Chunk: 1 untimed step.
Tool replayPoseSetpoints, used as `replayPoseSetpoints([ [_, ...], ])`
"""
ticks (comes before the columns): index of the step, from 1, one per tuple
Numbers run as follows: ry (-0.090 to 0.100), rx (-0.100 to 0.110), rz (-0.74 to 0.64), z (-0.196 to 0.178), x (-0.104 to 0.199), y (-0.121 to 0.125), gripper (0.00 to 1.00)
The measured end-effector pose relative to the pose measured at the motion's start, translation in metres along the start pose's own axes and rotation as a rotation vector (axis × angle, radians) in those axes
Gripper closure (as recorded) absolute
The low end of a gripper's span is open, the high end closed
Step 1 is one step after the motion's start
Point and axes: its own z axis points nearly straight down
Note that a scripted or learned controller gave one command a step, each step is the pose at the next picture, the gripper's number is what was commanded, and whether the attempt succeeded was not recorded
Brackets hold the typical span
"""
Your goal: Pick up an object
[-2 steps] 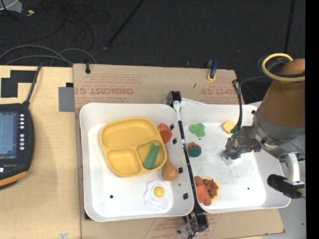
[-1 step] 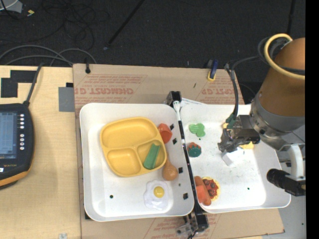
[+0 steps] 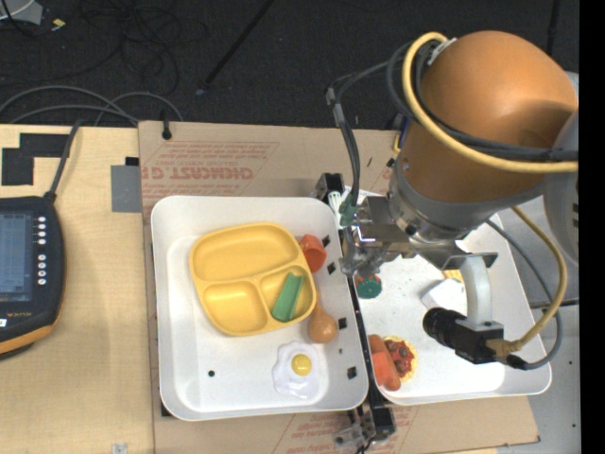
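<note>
Over the right bin's (image 3: 529, 372) inner edge, the gripper (image 3: 364, 258) hangs above a small teal object (image 3: 368, 287), a likely pick target lying apart from the pizza slice (image 3: 392, 359); its grip state cannot be told.

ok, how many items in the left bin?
5. Yellow divided tray in the middle; green piece in the tray's right compartment; red piece by the tray's upper right; brown egg below it; fried egg at the front. The arm may hide more.
</note>
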Motion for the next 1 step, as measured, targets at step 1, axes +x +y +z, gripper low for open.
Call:
replayPoseSetpoints([
  [1,-0.005,0.007,0.010,-0.0075,-0.0064,0.0001,1.00],
])
